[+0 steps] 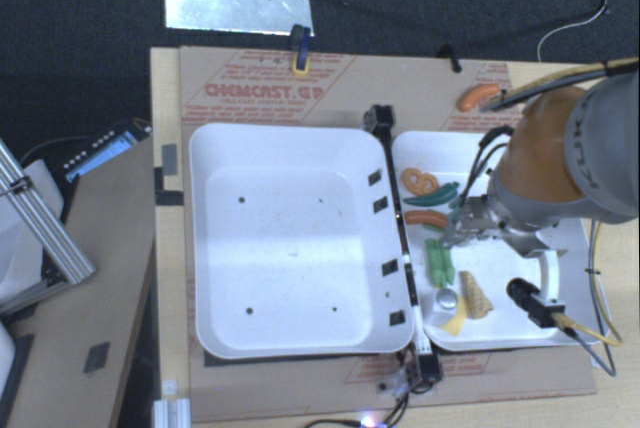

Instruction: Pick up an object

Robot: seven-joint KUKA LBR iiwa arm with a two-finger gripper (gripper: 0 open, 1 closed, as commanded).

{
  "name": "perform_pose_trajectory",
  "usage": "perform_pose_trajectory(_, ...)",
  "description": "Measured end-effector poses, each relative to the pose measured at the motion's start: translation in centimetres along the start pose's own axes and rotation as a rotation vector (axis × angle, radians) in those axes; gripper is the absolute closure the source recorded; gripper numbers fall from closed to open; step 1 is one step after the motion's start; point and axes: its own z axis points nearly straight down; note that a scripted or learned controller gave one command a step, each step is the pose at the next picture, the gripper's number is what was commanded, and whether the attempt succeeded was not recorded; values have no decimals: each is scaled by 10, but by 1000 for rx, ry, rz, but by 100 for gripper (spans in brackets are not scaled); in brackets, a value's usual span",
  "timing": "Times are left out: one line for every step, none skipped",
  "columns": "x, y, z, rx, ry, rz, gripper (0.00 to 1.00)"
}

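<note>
My gripper [458,227] hangs low over the left part of the right bin [470,144]. Just to its left lies a red-orange sausage shape [426,217], with a dark green strip [441,193] above that. An orange pretzel [420,182] lies farther back. A green pod [440,262] lies below the gripper. At the bin's front are a small silver piece [446,299], a tan cone [476,296] and a yellow piece [456,323]. Nothing shows between the gripper and these things that tells of a hold.
The left bin [290,236] sits beside the right one, with a black divider [396,216] between them. An orange toy [480,97] lies on the cardboard behind the right bin. The arm's grey and orange body [560,156] covers the right bin's right side.
</note>
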Motion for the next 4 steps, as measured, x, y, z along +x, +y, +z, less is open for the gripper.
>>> perform_pose_trajectory(-5,-25,-262,-3,-3,-2,100)
perform_pose_trajectory(28,-31,-435,-5,-1,-5,100)
perform_pose_trajectory(90,-48,-290,30,1,-6,100)
perform_pose_trajectory(-43,-47,-324,11,-5,15,100)
